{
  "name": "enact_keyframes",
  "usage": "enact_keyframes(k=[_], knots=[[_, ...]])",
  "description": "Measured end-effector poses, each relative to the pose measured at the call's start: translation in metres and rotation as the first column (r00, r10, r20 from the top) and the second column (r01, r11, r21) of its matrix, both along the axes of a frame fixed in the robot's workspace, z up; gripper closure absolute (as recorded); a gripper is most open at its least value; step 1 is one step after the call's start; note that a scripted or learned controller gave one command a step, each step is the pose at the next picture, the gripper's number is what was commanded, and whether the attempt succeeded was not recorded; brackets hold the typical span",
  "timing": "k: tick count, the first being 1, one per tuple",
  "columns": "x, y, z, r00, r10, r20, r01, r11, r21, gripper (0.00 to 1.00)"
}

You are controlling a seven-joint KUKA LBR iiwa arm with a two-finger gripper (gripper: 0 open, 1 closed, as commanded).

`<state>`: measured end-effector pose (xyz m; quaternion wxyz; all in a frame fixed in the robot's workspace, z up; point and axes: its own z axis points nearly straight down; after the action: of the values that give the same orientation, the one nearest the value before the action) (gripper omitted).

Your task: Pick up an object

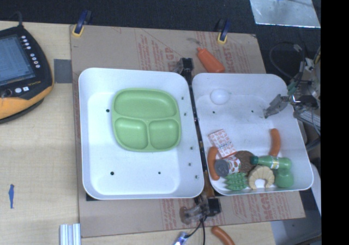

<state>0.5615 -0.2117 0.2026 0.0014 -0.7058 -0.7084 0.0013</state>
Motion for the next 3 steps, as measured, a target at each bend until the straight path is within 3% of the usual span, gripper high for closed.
enact_keyframes(k=[1,2,3], knots=[[-0.014,0.0,-0.11,1.0,0.004,0.003,-0.004,1.0,-0.003,0.0],[0.042,0.017,-0.11,1.0,0.001,0.001,-0.001,1.0,0.0,0.0],[0.024,0.0,-0.053,1.0,-0.001,0.003,0.001,1.0,0.0,0.0]])
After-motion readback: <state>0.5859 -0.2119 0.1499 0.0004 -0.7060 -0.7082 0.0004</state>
